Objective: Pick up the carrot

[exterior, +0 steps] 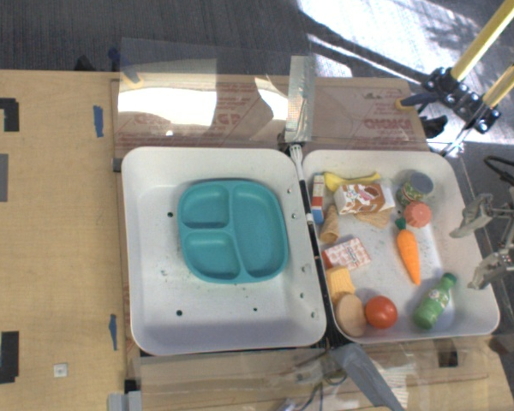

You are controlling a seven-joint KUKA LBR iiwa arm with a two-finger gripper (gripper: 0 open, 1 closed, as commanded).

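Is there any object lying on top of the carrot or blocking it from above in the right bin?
Nothing visible lies on the carrot. It rests uncovered on the floor of the right bin, green end toward the pink ball close beside it. The green bottle lies apart, nearer the front.

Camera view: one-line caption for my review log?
Carrot lies in right bin among toy foods; teal tray sits in left bin.
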